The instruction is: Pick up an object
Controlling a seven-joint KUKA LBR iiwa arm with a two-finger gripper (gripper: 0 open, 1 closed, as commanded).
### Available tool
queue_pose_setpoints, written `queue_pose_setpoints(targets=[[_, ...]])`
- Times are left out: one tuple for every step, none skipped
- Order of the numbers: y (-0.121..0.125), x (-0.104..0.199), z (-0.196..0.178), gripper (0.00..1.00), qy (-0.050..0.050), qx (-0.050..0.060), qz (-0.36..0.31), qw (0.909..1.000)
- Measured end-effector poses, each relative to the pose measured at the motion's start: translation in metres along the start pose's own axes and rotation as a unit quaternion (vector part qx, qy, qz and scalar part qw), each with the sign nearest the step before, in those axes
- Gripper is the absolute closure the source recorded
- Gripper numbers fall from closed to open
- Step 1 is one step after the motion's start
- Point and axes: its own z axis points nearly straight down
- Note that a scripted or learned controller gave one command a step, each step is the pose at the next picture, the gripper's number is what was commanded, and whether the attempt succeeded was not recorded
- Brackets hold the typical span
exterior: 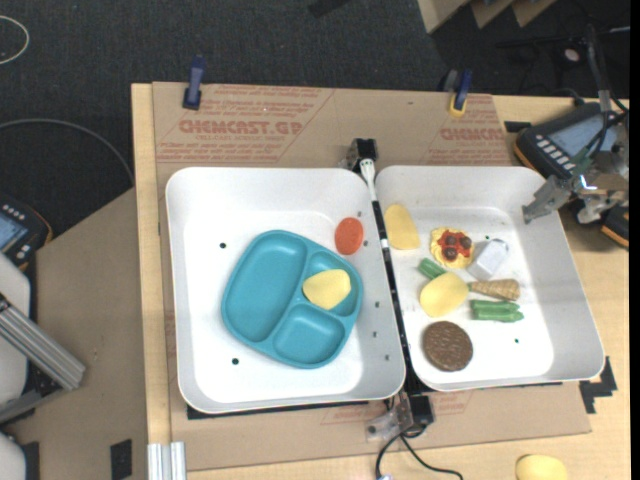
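The gripper (547, 202) hung at the far right corner of the right bin (575, 313), above its rim. Whether it was released or clenched could not be told, and nothing showed in its grasp. The objects to pick lay well apart from it, toward the bin's left half.

Nearest to it was a pale grey piece (490, 258), just beside a small round pizza toy (451, 246). A yellow wedge (402, 227) lay farther left, near the wall shared by the two bins. Below the pizza toy sat a short green piece (431, 267), touching a yellow lemon-like lump (443, 294). A tan bread-like stick (496, 289) lay to the right of that lump, with a green bean pod (496, 312) just below it. A brown round cookie (447, 345) rested nearest the front edge.

In the left bin (190, 268) a teal divided plate (270, 298) lay flat with a yellow lump (327, 288) in its right compartment. An orange ball (349, 235) sat just beside the plate's upper right rim. Both bins stood side by side on the counter (250, 118).
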Motion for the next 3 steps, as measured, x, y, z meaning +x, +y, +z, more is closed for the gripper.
queue_pose_setpoints(targets=[[-0.043, -0.002, -0.172, 0.00, -0.004, -0.010, 0.000, 0.9999], [-0.084, 0.052, -0.074, 0.00, 0.003, 0.006, -0.002, 1.0000], [-0.088, 0.053, -0.242, 0.00, -0.003, -0.011, -0.001, 0.9999]])
